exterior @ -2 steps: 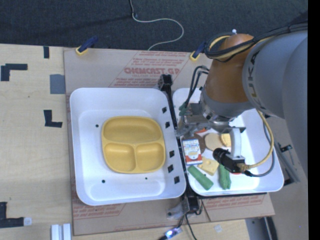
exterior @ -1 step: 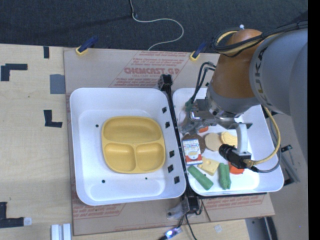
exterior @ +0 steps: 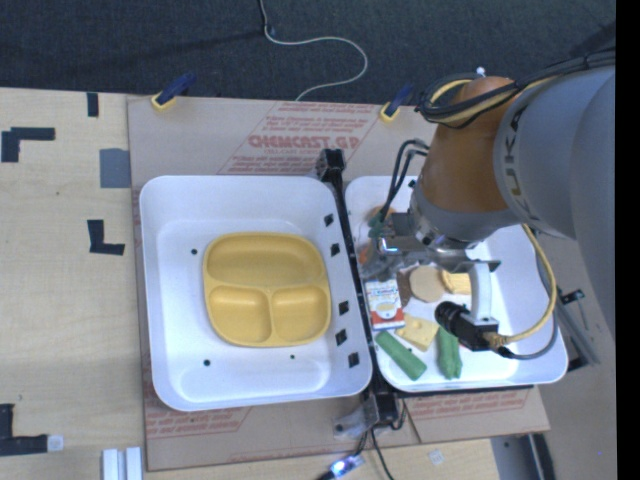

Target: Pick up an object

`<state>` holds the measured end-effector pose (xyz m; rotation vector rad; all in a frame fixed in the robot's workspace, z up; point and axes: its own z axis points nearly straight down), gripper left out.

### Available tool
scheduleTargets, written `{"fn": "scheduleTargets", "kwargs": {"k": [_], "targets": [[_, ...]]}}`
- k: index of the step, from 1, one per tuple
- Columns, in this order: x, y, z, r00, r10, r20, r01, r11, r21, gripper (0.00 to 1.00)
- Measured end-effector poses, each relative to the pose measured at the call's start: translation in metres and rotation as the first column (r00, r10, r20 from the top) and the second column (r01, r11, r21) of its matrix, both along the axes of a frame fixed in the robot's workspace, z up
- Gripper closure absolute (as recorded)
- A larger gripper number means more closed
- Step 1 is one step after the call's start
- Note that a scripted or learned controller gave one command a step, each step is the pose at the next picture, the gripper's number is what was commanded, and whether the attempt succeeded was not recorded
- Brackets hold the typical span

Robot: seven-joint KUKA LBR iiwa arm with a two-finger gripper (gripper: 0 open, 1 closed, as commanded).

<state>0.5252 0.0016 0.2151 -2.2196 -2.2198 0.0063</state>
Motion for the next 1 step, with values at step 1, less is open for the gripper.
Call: {"fn": "scheduleTargets", "kwargs": {"k": [1], "targets": [[0.0103,0.0047,-0.0007,1.000,0.002,0.003,-0.002,1.000,0.001,1.00]]}}
